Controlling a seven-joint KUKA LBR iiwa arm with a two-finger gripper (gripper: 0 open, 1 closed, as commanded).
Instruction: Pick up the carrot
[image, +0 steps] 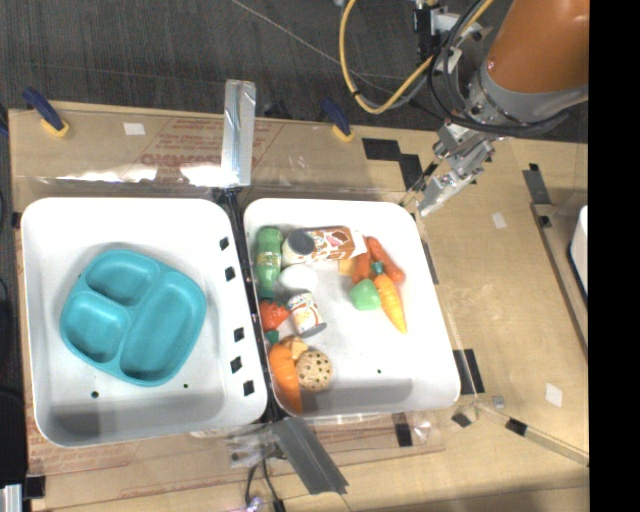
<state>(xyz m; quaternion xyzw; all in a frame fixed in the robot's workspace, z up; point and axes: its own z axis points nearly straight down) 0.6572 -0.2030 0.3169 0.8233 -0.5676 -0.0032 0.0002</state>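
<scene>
Where the cardboard-lined surface (500, 300) carries two shallow white plastic bins, the left bin (40, 300) holds a smooth teal three-compartment plate (132, 316). Toy food crowds the right bin (425, 380): a green bottle (267, 255), a speckled cookie (314, 369), and toward the right wall a tapered orange carrot (392, 300), long axis running up-down, tip pointing toward the near-right, green top uppermost. Above the bin's far-right corner hangs the grey arm's claw (447, 178), tilted down-left; I cannot tell whether it is parted.

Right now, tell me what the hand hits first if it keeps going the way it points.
Probably the right bin's upper right rim; the hand slants down-left toward it. Depth is unclear, so it might pass over toward the carrot.
</scene>
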